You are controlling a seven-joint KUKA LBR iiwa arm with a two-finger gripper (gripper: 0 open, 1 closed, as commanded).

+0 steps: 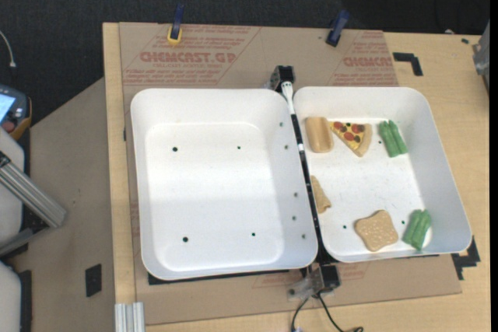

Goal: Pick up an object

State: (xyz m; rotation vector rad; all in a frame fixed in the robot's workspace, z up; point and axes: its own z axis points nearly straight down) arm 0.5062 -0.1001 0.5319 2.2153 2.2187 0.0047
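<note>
brown board (233, 50) printed "CHEMCAST", 2 white bins (210, 109)

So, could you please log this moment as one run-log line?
stage: pre-grasp | right bin: bread roll, pizza slice, toast, two green pieces | nothing lifted

Readable text sits on the brown cardboard sheet (257, 50) under the 2 bins — red block print, repeated. Left print, beside the yellow clamp (176, 32): "CHEMCAST GP", with a smaller red line beneath it, too fine to read. Right print, near the blue clamp (337, 29): the same word, partly cut off by the right bin (436, 144) — reads "CHEMCAST". No other legible marks.
</note>
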